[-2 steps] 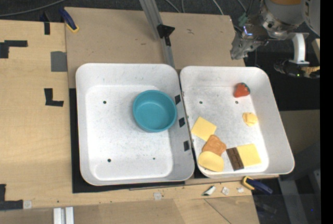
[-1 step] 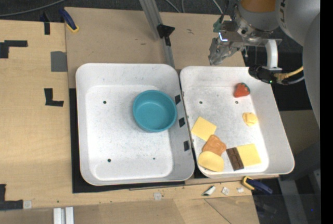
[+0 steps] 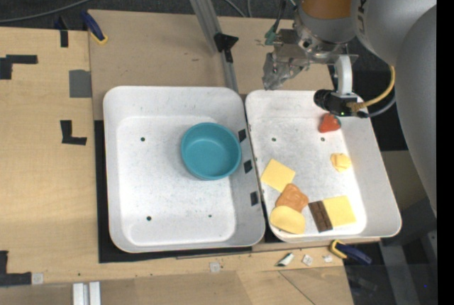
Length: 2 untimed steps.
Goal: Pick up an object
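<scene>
Lying low in the right bin (image 3: 376,176), yellow cheese slices (image 3: 277,174) crowd a brown bread piece (image 3: 292,196) and dark bar (image 3: 320,215); a red piece (image 3: 328,123) sits apart. Teal bowl (image 3: 210,150) occupies the left bin (image 3: 128,154). Pincer (image 3: 278,78) hovers above; spread unclear.

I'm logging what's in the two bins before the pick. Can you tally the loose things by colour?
Teal: 1, the bowl in the left bin
Yellow: 4, the flat square, the small lump, the rounded piece and the block
Orange-brown: 1, the chunk
Dark brown: 1, the bar
Red: 1, the small piece
Total: 8
</scene>
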Motion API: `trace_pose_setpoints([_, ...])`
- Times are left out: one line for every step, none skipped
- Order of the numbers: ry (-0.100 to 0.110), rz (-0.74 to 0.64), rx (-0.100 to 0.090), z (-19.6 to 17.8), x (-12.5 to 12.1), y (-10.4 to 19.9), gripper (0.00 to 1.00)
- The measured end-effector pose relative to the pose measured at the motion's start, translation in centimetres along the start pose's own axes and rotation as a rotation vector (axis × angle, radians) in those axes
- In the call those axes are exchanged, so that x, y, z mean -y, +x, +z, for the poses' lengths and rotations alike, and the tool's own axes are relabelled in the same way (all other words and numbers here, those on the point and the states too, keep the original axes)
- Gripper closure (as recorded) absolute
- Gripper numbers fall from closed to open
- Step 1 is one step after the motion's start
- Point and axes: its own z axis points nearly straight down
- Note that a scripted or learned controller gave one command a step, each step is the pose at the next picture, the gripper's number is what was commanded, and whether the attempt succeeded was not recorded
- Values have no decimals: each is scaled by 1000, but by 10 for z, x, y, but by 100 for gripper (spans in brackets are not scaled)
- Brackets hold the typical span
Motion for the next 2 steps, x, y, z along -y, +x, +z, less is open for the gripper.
trace_pose_setpoints([0, -1, 0, 2, 4, 54, 100])
trace_pose_setpoints([0, -1, 0, 7, 8, 111, 100])
